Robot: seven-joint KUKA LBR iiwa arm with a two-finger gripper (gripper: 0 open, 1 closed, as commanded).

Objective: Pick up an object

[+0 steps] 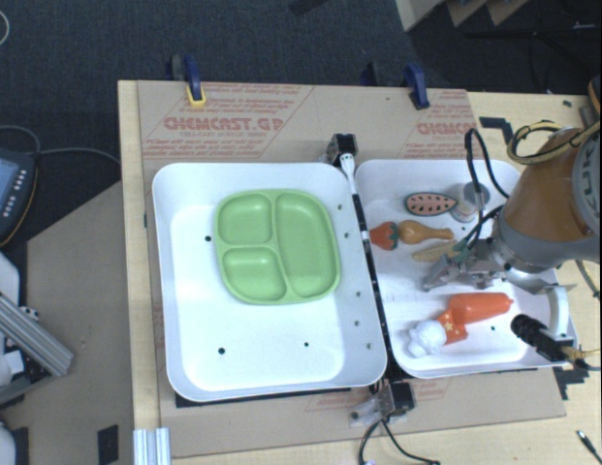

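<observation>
**Low over the right bin, nothing seen in the grasp**

Well to the left of the gripper (462, 269): shallow white left bin (184, 356), carrying a pale green three-compartment plastic plate (278, 245). Beneath it: white right bin (397, 182), likely the picking source. Just below: orange carrot-shaped toy (475, 310). Just above-left: tan gourd-shaped toy (424, 231). Finger spread impossible to tell.

Green divided plate (278, 246) in left bin (174, 289) — end effector (462, 271) low in right bin (494, 356)

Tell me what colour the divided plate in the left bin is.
Light green; the divided plate shows plainly in the camera view, lying in the left bin.
</observation>
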